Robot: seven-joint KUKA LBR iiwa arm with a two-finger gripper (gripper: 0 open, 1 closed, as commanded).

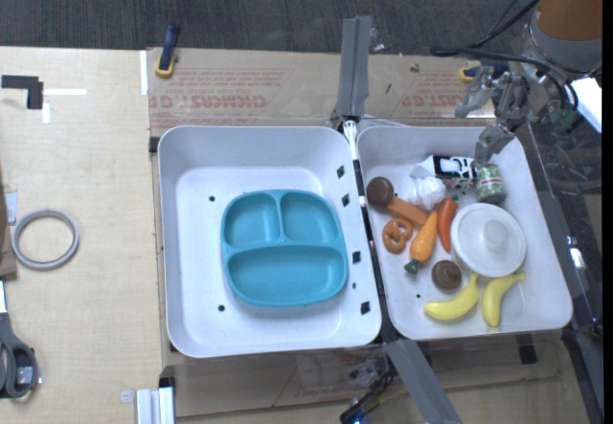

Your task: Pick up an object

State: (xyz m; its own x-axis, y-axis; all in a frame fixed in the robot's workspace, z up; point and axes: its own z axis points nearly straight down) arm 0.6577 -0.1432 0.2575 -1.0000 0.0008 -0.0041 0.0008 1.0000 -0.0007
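I see my gripper (pixel 490 146) above the right bin's (pixel 551 221) far corner, small jar (pixel 490 185) just below it, jaw gap unreadable

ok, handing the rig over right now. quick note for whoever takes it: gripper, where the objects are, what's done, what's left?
Gripper: low over the far end of the right bin, by the small green-labelled jar; whether it grips anything cannot be told from here.
Right bin holds: two bananas, carrot, pretzel, white lidded bowl, two brown round pieces, crumpled white piece.
Left bin: a teal divided plate.
Done: nothing visibly lifted.
Left: grasp one object and raise it out of the bin.
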